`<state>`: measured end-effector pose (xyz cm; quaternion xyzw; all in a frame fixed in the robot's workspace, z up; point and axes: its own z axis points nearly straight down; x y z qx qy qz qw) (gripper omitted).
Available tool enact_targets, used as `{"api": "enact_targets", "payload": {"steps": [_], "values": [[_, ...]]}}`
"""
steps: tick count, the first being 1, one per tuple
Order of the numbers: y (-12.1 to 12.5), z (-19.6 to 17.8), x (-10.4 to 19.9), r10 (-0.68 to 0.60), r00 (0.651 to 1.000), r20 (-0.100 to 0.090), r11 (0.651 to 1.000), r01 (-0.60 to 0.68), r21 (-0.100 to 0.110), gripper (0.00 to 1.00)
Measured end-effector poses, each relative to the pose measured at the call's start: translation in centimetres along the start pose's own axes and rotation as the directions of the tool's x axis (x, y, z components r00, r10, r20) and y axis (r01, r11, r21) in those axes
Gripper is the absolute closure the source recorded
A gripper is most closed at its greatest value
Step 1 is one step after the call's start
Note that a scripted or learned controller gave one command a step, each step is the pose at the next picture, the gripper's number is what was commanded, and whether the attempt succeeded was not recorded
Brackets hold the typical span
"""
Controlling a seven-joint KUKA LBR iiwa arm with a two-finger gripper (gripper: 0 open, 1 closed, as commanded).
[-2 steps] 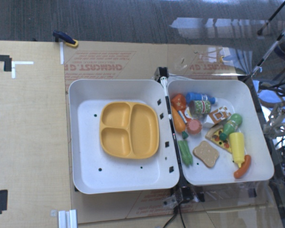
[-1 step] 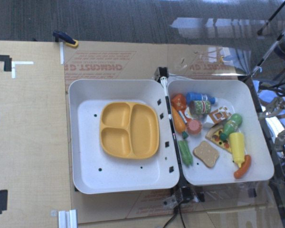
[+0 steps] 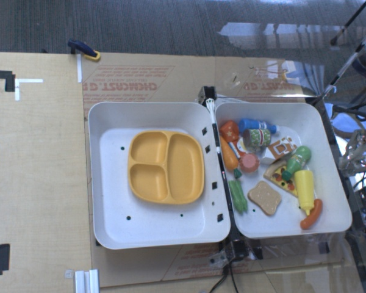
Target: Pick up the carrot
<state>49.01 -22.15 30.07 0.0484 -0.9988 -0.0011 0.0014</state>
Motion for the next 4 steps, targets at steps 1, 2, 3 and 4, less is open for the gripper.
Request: {"api": "enact_targets", "payload": {"steps": [1,2,3,4], "values": [[0.0,0.0,0.0,0.0,1.0,0.0,1.0,0.0,0.0,0.0],[0.0,-0.6,-0.3,-0.002,1.0,-0.001,1.0,0.002,-0.001,1.0],[0.0,-0.6,-0.4,-0.002,1.0,-0.001,1.0,0.002,-0.001,0.0],[-0.1,-1.1,-0.7,-0.004,1.0,-0.003,1.0,0.004,-0.002,1.0]]}}
